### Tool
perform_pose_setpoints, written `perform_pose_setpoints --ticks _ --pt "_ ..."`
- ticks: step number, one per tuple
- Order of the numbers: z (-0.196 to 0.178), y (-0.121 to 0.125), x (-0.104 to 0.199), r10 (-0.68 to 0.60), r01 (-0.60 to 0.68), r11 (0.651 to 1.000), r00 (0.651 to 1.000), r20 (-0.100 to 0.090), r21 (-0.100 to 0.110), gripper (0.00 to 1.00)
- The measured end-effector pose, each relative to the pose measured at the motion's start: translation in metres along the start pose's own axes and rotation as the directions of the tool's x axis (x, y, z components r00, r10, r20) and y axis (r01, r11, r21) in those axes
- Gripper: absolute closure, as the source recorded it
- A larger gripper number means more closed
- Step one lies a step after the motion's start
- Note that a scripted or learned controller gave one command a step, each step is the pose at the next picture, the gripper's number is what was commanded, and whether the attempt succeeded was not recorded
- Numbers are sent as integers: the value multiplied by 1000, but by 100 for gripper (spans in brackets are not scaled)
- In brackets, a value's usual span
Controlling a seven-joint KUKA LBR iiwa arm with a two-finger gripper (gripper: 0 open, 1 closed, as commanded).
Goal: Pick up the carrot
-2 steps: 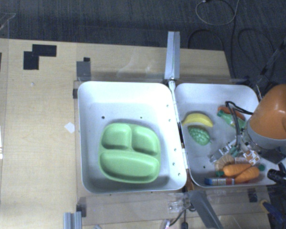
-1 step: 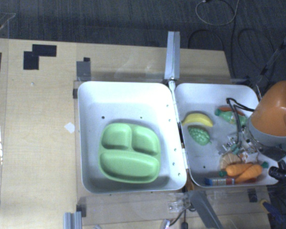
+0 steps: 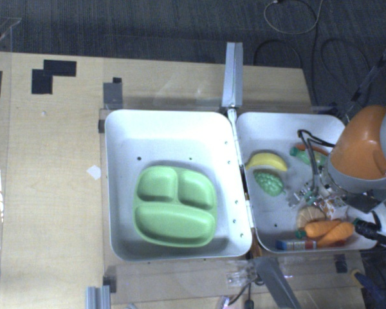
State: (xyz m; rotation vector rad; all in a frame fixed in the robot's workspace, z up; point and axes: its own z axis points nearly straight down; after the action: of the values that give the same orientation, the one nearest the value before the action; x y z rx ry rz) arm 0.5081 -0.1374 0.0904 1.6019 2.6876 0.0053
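The orange carrot (image 3: pixel 327 230) lies near the front right corner of the right bin (image 3: pixel 270 224). It rests partly against a round tan item (image 3: pixel 307 215). My gripper (image 3: pixel 312 196) hangs just behind and slightly left of the carrot, low over the bin, under the arm's orange band (image 3: pixel 363 150). The arm's own parts and cables hide much of the gripper.
A yellow banana (image 3: pixel 268 161) and a green bumpy fruit (image 3: pixel 269 183) lie in the left half of the right bin. A thin pen-like item (image 3: pixel 296 244) rests along its front wall. The left bin (image 3: pixel 122 172) holds a green divided plate (image 3: pixel 175 205).
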Motion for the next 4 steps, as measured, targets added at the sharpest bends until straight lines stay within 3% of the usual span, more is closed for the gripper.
perform_pose_setpoints --ticks 1,2,3,4 --pt "-130 49 53 -153 153 988 988 -5 1 100" --pt "-130 49 54 -153 153 988 988 -5 1 0" --pt "-192 82 71 -225 225 974 974 -6 1 0" --pt "-148 74 91 -46 46 999 999 -7 4 0"
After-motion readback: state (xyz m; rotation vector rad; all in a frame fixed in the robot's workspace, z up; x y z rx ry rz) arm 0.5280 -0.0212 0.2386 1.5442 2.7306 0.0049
